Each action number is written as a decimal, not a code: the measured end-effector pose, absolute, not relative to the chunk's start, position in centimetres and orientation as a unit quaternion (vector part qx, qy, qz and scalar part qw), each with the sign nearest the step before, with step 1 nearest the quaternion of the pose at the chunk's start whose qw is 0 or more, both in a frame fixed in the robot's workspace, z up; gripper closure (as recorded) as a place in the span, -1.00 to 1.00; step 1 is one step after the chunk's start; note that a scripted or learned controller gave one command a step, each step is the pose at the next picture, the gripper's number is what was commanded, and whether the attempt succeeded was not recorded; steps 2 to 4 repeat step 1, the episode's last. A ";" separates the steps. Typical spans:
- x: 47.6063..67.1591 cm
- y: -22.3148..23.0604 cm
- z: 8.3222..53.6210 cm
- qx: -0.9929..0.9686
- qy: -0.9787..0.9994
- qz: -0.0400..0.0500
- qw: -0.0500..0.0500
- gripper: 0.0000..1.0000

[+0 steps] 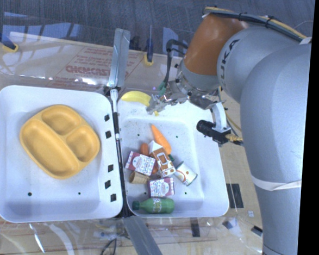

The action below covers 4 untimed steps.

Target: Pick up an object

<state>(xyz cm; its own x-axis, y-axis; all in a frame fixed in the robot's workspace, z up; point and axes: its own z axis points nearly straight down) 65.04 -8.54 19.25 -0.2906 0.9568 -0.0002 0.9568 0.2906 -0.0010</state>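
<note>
green bottle [154, 205] lying on its side at the near edge of the right bin [211, 171], well toward the viewer from the fingers [157, 103]. just beyond it, a small carton [161, 187], then a cluster touching one another: red-and-white carton [140, 163], another carton [164, 164] tilted, a small can-like pack [185, 175] off to the arm's side. a brownish piece [137, 178] is tucked under the cluster; cannot tell what it is. orange carrot [160, 138] lies slantwise, between the cluster and the fingers, apart from them. a smaller orange bit [145, 149] sits beside its near end.

fingers hover over the far rim of the right bin; tips too small and blurred, cannot tell whether parted or closed, nothing seen between them. yellow banana-like object [135, 97] lies just beside the fingers, on the side away from the arm, at the far rim.

left bin [13, 196] holds a yellow divided plate [60, 140], well away from the fingers. bench [61, 57] beyond.
</note>
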 end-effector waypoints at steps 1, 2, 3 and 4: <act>63.1 -7.1 26.2 -0.600 -0.800 0.000 0.000 1.00; 63.1 -7.1 26.2 -0.600 -0.800 0.000 0.000 1.00; 63.1 -7.1 26.2 -0.600 -0.800 0.000 0.000 1.00; 63.1 -7.1 26.2 -0.600 -0.800 0.000 0.000 1.00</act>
